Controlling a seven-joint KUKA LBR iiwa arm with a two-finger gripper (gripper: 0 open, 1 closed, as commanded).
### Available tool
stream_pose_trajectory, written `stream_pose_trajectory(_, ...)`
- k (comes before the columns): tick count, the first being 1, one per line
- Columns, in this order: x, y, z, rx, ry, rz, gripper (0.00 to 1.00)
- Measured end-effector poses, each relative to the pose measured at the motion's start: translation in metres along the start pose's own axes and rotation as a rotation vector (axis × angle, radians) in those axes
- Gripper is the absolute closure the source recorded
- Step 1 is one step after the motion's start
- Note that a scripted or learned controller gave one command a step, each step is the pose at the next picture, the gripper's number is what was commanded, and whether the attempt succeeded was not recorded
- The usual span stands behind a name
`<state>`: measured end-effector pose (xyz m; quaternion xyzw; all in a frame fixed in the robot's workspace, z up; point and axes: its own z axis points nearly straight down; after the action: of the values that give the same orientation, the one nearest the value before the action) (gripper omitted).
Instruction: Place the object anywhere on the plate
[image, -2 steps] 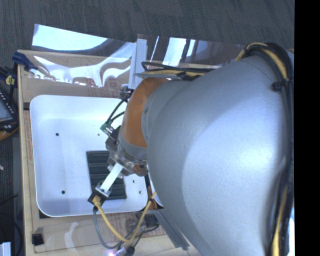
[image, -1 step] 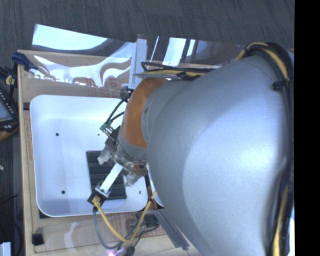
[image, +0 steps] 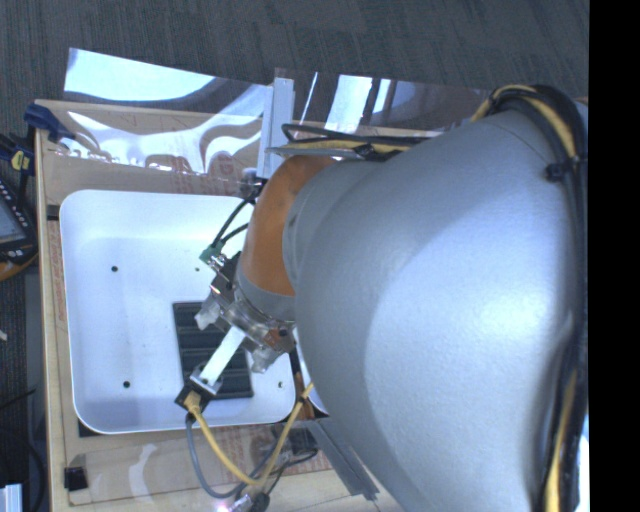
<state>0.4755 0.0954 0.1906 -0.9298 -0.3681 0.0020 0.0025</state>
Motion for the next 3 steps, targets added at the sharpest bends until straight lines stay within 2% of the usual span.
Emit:
stream_pose_trajectory(1, 0.000, 0.000, 0.000, 0.000, 0.000, 0.000, 0.00)
stream_pose_trajectory(2, 0.035, -0.035, 0.097, -0.003, 0.003, 0.154, 0.00)
stream_pose_trajectory(3, -0.005, 0.020, -0.001, -0.001, 0.001, 0.163, 0.00)
